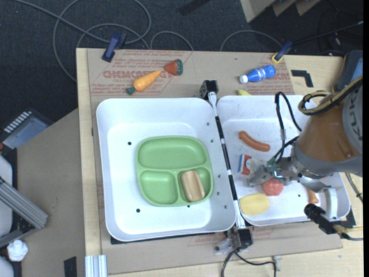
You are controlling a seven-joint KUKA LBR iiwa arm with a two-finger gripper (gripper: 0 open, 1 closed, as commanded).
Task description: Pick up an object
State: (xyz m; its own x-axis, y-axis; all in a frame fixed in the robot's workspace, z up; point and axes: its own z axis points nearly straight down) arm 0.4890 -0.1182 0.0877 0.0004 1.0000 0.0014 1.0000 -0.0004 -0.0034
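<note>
White bins sit side by side on the counter. The left bin holds a green plate with three parts, and a bread roll lies in the plate's lower right part. The right bin holds a sausage near its middle, a small red and blue packet just below it, a red ball and a yellow lemon near the front wall. The red ball and the lemon lie very close together. Past the bins, on the counter's far side, lie a toy carrot, a strawberry and a blue and white bottle. The grey and orange arm comes in from the right and covers much of the right bin. The end effector is low in the right bin, right above the red ball and beside the packet. I cannot tell how far open it is or whether it has hold of the ball.
</note>
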